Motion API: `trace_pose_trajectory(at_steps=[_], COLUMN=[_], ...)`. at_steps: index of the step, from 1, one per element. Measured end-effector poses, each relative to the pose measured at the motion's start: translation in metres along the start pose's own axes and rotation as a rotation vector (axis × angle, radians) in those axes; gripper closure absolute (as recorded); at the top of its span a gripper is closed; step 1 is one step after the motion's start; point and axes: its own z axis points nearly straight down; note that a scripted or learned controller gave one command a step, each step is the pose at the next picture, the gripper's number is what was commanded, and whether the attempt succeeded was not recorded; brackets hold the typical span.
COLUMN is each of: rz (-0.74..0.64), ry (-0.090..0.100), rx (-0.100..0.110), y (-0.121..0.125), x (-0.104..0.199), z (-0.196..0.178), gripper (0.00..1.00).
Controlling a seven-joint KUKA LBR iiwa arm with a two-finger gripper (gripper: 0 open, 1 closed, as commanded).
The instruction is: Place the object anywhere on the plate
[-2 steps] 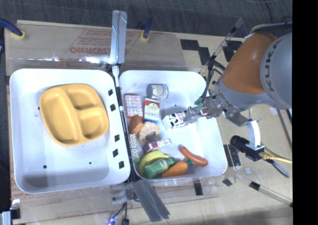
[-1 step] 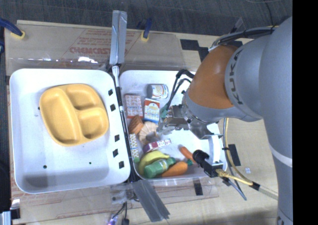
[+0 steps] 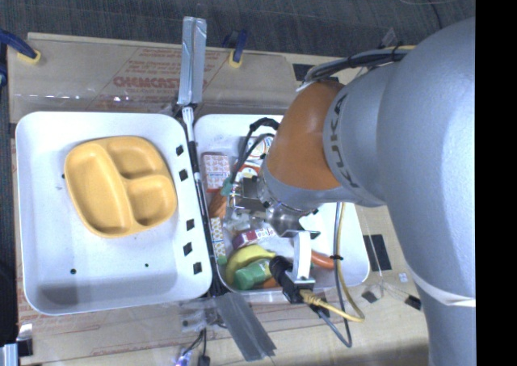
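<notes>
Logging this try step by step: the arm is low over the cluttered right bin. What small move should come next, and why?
Probably a short straight lift. The end effector sits among clutter in the right bin, by the banana; the yellow plate lies in the left bin. Lifting would show whether anything is held.

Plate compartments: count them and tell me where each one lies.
3. One long compartment runs down the yellow plate's left side; a second sits at its upper right; a third lower right. The plate lies uncovered in the left bin, so none seems hidden.
</notes>
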Motion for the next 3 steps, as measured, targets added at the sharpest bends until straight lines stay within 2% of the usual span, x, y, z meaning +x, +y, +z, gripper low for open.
trace_pose_trajectory(at_steps=[1, 2, 3], rz=[-0.106, 0.116, 0.525], ry=[-0.001, -0.001, -0.001], rx=[-0.003, 0.002, 0.002], y=[0.082, 0.032, -0.016], x=[0.052, 0.110, 0.091], z=[-0.001, 0.000, 0.000], gripper=[1.00, 1.00, 1.00])
